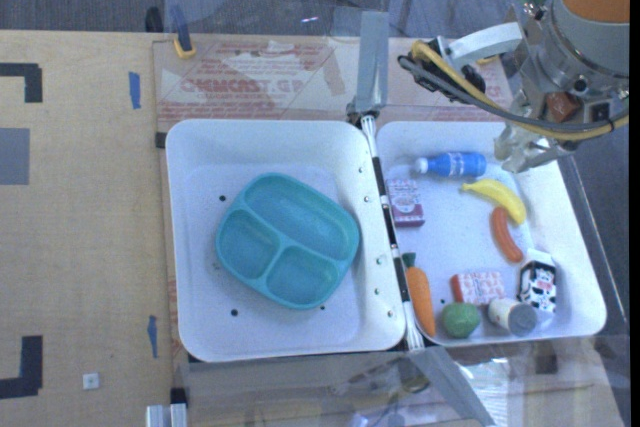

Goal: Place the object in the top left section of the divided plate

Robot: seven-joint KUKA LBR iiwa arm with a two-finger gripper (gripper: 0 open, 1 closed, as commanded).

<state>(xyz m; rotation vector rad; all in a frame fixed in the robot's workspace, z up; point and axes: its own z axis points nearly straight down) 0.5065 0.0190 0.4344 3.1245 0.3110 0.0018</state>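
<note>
Banana (497, 197) just below the claw (520, 155) (finger state I cannot tell) looks light, stiff, slippery plastic; grip mid-curve, crosswise.

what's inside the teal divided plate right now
The teal divided plate sits in the left bin; all three compartments show bare teal, with no object in any. The toy food lies in the right bin. What is under the plate is covered.

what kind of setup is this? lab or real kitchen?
Likely a robot lab bench, not a kitchen: two white bins on a taped cardboard sheet, toy food such as a banana, blue tape marks, carpet floor.
</note>
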